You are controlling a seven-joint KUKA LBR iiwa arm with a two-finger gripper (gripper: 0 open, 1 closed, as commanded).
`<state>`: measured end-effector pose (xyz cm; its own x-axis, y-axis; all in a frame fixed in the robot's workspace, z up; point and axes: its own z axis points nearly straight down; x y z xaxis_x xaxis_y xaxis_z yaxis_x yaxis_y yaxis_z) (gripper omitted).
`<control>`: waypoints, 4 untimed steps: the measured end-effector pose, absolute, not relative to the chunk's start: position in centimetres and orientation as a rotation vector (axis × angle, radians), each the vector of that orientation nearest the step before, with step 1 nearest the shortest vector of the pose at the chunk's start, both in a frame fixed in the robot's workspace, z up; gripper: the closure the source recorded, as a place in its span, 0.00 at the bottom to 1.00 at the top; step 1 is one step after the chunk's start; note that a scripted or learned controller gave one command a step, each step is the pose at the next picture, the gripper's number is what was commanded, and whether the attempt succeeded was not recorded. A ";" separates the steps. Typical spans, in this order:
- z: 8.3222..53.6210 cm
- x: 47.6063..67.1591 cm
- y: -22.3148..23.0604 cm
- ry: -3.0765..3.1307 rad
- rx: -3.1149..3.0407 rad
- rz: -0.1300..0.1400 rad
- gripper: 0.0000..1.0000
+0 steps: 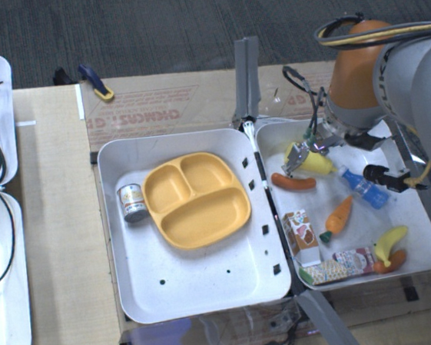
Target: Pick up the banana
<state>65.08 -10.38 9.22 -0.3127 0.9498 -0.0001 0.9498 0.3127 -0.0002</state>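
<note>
The banana [390,241] is yellow and short. It lies in the near right corner of the right bin [422,259], resting against a brown sausage-shaped toy [388,264]. My gripper [299,158] hangs over the far left part of that bin, well away from the banana. It is down next to a yellow rounded toy [319,165] and just above a red hot dog [294,181]. The orange wrist band [355,74] rises behind it.
The right bin also holds a blue bottle [363,188], a carrot [338,217], a small carton [302,236] and a flat packet [339,265]. In the left bin [136,293] are a yellow divided plate [197,199] and a small can [132,203].
</note>
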 end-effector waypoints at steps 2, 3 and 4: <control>9.2 64.8 -14.5 2.527 1.864 -0.001 0.00; 9.7 64.4 -14.5 2.539 1.875 -0.016 1.00; 10.6 65.2 -16.2 2.793 1.437 -0.002 1.00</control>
<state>65.25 -16.22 10.63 -0.5813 0.8137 -0.0007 0.8137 0.5813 -0.0011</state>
